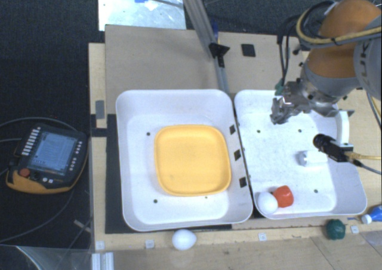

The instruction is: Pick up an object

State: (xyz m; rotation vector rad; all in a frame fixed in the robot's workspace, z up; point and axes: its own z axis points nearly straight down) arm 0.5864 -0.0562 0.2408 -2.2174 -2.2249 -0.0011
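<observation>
Gripper point(279, 112), mine, hangs over the far part of the right bin point(268, 164), near its dividing edge with the left bin point(134, 143). Jaw state: cannot tell from this slant, the tip is a dark clump, so I can't say how far open it is or whether it has hold of anything. My arm point(343, 36) comes in from the right, orange band up top.

Pickable things in the right bin all sit nearer the front than me. An orange piece point(284, 196) lies at the front, toward the left corner, and a white ball point(266, 203) is just beside it on its left, tucked into the corner; touching or not, can't tell. A small pale piece point(302, 157) lies mid-bin, between me and the orange piece, apart from both.

The left bin bears a yellow plate point(192, 159), flat, roughly centred.

Outside the bins: a white egg shape point(184, 239) on the bench in front of the left bin, a dark green ball point(335, 229) in front of the right bin's right corner, and a teach pendant point(45, 161) off to the far left.
</observation>
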